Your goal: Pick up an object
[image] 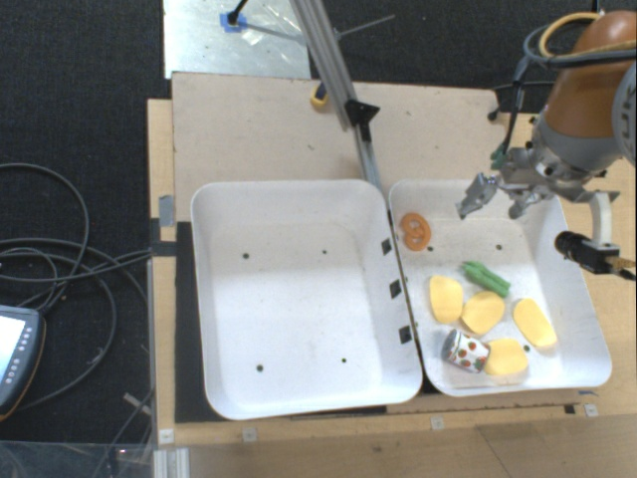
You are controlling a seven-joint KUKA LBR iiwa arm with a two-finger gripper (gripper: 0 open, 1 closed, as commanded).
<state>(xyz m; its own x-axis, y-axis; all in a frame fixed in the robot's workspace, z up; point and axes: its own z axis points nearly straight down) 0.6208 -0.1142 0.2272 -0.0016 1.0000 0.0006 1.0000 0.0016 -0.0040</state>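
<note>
Seven small things are lying in the right bin (pixel 572 267), ready for picking: four yellow pieces (pixel 483 314), a green piece (pixel 487 278), an orange ring (pixel 415 230) and a printed cup (pixel 465 351). The end effector (pixel 498 199) is hovering above the bin's far end, fingers spread apart and holding nothing.

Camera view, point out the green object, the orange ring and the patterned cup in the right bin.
green object (pixel 487 278), camera view, middle of its body
orange ring (pixel 415 230), camera view, on the ring's band
patterned cup (pixel 465 351), camera view, side of the cup
</note>
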